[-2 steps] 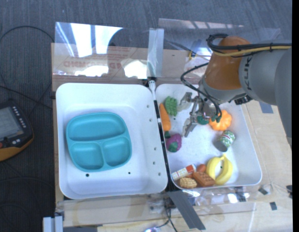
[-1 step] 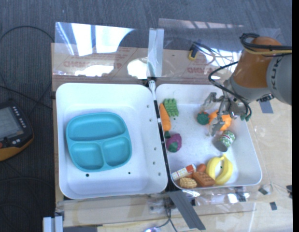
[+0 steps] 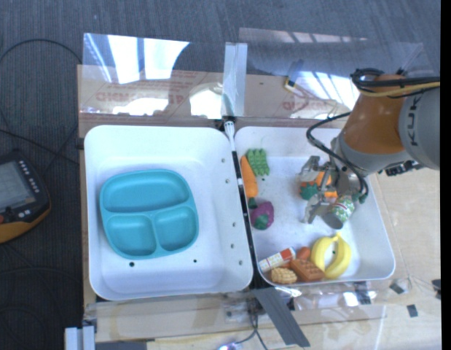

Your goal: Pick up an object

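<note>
The end effector [image 3: 323,195] sits low in the right-hand shallow white bin [image 3: 378,265], its grip unreadable, nothing visibly lifted yet.

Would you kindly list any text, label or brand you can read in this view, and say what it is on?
"KU", the start of a cut-off brand name, on the grey arm at the right edge.
Reddish print on the cardboard behind the bins: too blurred to read.
Label on the small can: too small to read.

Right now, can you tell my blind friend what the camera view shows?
A grey and orange robot arm's gripper hangs low in the right white bin among toy foods, including a banana. The left white bin holds a blue divided tray.
</note>
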Robot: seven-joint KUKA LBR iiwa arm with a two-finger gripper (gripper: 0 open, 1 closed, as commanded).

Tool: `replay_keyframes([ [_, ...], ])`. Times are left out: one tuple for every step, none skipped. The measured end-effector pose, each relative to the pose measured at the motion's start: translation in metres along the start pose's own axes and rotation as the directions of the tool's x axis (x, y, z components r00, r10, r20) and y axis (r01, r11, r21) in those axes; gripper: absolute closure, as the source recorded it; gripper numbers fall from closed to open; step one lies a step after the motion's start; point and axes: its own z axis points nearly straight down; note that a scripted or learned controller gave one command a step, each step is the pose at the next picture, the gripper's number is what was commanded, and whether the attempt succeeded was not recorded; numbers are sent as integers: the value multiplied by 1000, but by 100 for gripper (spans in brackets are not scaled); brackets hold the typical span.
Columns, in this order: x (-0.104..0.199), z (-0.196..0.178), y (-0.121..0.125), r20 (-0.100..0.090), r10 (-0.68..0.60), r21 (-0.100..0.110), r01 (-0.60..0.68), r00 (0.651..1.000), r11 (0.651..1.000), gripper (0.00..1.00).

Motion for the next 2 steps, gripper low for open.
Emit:
replay_keyframes([
  [3, 0, 12, 3, 12, 2, -12, 1000, 1000, 0],
  [-13, 0, 39, 1, 86, 1, -86, 996, 996, 0],
])
